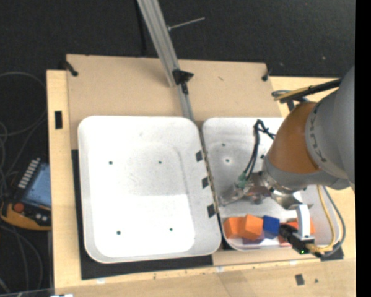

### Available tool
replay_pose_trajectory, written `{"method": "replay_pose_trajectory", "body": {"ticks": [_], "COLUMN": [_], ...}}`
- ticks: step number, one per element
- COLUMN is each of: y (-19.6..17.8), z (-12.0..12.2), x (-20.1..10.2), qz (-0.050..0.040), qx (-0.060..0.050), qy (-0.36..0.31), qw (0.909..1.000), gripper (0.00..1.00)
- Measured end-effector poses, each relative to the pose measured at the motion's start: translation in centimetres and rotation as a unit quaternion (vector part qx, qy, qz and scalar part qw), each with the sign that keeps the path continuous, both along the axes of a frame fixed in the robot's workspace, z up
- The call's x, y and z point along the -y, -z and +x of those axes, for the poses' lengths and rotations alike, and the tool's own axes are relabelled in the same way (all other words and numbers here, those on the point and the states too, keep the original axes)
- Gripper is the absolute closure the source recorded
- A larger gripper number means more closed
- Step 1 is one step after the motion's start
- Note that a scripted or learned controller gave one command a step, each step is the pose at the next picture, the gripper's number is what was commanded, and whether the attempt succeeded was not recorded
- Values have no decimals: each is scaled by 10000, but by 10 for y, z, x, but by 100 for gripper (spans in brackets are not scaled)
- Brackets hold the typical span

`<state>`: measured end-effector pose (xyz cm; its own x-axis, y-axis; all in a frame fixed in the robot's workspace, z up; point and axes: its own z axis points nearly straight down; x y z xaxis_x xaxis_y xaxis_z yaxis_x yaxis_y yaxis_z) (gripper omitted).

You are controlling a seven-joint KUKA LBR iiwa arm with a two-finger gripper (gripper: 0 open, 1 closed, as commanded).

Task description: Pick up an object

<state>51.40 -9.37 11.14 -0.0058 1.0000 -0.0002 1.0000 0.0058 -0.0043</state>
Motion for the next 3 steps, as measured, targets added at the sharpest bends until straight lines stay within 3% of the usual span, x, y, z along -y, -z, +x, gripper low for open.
{"method": "replay_pose_trajectory", "body": {"ticks": [1,2,3], "y": [14,-70,-86], "z": [-30,-28,-18], "x": [11,-7,-39], "qz": [-8,-4,3], "qx": [44,69,36], "qy": [42,4,-2], "qw": [10000,10000,10000], "gripper": [0,0,0]}}
